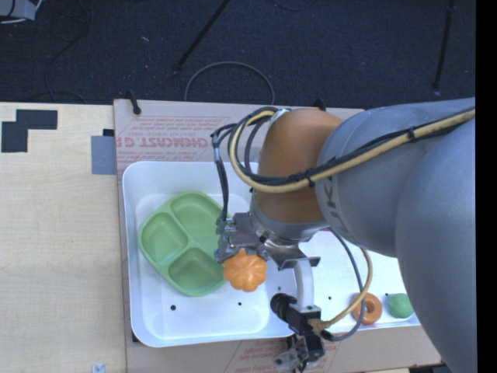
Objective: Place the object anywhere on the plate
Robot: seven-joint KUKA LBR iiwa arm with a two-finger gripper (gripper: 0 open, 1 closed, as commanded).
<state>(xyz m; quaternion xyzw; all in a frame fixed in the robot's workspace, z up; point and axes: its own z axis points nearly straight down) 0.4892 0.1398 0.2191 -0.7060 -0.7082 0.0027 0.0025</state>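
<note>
Grey arm (404,185), orange band (291,162), yellow and black cables (256,179)

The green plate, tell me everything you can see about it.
The green plate is a light green divided dish with rounded corners, smooth like plastic, with three shallow compartments showing. It lies flat in the left white bin, turned at an angle to the bin's walls. Its right edge is hidden behind the arm's wrist and the gripper. A small orange pumpkin-shaped object sits at its lower right corner, just under the gripper; whether it rests on the rim or hangs above it, I cannot tell.
</note>
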